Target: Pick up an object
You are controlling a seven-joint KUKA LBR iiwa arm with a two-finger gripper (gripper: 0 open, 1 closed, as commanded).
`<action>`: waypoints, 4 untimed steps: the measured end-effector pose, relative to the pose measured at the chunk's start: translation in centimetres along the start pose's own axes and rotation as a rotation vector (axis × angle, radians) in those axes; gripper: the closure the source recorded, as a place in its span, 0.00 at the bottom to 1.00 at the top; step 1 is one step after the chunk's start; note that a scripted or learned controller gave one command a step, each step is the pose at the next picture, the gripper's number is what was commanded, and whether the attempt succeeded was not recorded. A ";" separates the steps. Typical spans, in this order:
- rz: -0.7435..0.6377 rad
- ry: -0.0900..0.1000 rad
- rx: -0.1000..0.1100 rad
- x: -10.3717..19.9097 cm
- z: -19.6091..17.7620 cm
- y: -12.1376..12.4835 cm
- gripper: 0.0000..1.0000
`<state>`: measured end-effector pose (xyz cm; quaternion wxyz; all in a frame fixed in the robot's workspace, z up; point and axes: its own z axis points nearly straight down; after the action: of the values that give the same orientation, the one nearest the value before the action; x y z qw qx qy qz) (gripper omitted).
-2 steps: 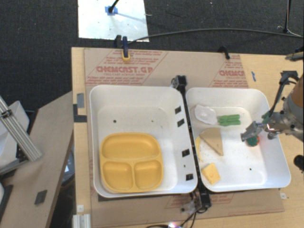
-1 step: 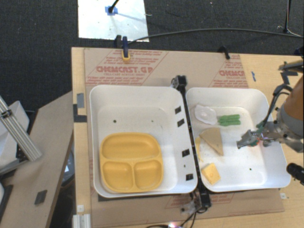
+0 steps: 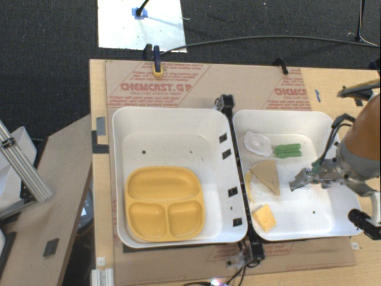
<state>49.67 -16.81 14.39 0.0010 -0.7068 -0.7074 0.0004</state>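
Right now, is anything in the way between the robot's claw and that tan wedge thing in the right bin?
Nothing visible stands between them. The gripper is in the right bin, just right of the tan wedge, with bare white floor between. The green piece and the yellow block lie off to either side.

Two shallow white bins sit side by side on the desk [image 3: 178,82]. The left bin [image 3: 172,124] holds a yellow three-compartment plastic tray [image 3: 165,203] toward its near side. In the right bin [image 3: 309,219], a clear plastic piece [image 3: 257,142] lies left of a green ridged piece [image 3: 287,151]; nearer lies a tan wedge [image 3: 266,175], and nearest a yellow block [image 3: 264,217]. The end effector [image 3: 296,184] hangs right of the wedge.
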 end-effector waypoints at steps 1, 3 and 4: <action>0.001 -0.001 -0.002 0.0 6.1 0.4 0.00; -0.003 -0.003 -0.009 -0.2 -1.6 0.4 1.00; -0.002 -0.004 -0.009 -1.2 -7.3 0.4 1.00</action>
<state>50.07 -18.02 21.69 -0.0036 -0.7060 -0.7082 -0.0015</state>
